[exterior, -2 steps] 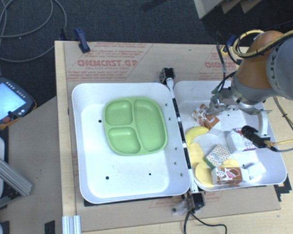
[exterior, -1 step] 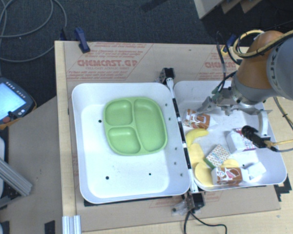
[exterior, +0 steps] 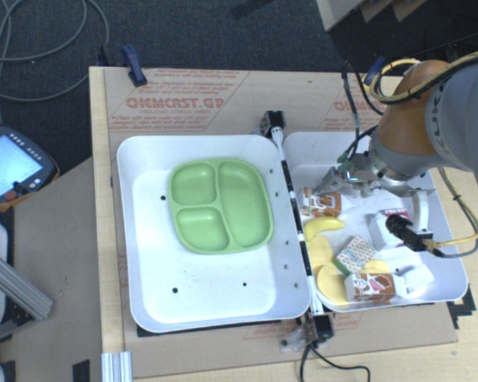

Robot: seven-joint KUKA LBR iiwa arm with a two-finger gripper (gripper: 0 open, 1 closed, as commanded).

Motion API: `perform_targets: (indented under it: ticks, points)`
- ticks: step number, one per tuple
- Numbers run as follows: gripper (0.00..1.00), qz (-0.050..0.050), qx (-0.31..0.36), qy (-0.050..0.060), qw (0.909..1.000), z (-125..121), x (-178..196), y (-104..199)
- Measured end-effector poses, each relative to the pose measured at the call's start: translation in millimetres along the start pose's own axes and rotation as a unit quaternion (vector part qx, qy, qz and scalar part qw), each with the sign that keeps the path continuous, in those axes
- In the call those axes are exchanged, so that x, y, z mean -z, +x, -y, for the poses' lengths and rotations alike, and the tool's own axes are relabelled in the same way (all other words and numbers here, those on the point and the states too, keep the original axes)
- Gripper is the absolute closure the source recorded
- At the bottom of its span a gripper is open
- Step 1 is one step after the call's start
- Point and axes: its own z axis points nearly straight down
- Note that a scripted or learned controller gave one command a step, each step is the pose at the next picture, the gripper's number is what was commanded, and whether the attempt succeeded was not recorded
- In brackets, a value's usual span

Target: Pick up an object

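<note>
Reading "CHEMCAST GP" in red, bench board (exterior: pixel 175 100); pincer (exterior: pixel 352 173) over right bin (exterior: pixel 319 146), grip state unclear.

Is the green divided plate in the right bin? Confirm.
No, the green divided plate lies in the left bin, apart from the right bin's clutter.

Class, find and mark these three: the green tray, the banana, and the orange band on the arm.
Green tray (exterior: pixel 223 205), camera view, centre dividers.
Banana (exterior: pixel 324 227), camera view, middle of the curve.
Orange band (exterior: pixel 406 122), camera view, its left face.
</note>
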Motion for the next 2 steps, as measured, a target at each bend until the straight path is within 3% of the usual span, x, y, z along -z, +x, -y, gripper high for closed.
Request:
perform_targets:
  ticks: [1,2]
  points:
    - [0.0,-0.002,0.001,0.015,0.9999,-15,36,-70]
    - [0.0,-0.002,0.001,0.014,0.9999,-52,108,-118]
